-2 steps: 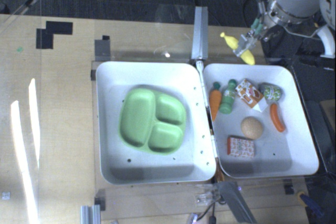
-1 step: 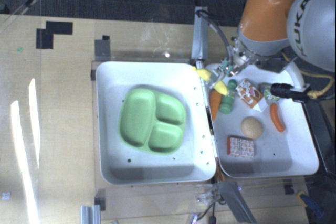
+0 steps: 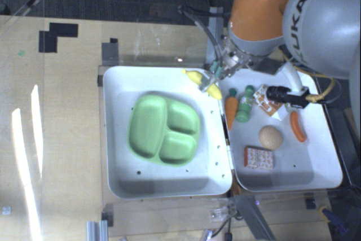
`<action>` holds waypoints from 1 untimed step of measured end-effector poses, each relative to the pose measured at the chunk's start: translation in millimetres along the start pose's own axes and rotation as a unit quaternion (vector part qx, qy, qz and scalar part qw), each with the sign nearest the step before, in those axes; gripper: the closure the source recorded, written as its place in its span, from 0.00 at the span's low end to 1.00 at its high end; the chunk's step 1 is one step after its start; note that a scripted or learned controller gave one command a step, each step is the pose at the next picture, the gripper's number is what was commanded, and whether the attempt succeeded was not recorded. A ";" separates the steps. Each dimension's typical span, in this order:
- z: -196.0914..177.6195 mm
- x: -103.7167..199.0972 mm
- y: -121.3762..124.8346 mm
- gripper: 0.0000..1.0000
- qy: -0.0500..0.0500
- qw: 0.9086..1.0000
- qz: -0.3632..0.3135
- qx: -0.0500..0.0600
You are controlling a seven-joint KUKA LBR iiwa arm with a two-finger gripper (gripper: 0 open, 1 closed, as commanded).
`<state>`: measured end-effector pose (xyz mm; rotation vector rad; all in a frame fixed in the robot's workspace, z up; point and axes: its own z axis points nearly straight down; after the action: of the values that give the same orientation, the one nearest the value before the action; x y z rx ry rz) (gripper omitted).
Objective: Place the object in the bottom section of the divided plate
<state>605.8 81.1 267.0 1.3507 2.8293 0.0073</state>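
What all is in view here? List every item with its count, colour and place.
left bin: one, white, left on the bench
right bin: one, white, beside it on the right
divided plate: one, green, in the left bin
yellow object: one, yellow, at the end effector's tip, over the left bin's back right corner
carrot: one, orange, right bin, by its left wall
bottle: one, green, just right of the carrot
packet: one, white and orange, back of right bin
sausage: one, orange-red, right bin's right side
round thing: one, tan, right bin's middle
box: one, red patterned, nearer the front
arm: one, grey with orange band, from the right
end effector: one, grey, between the bins' back edges
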 end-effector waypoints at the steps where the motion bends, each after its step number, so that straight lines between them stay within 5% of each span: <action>1: 4.2 73.8 0.4 1.00 0.001 0.999 -0.044 0.001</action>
<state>559.7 138.8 262.5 1.2267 2.8879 0.0057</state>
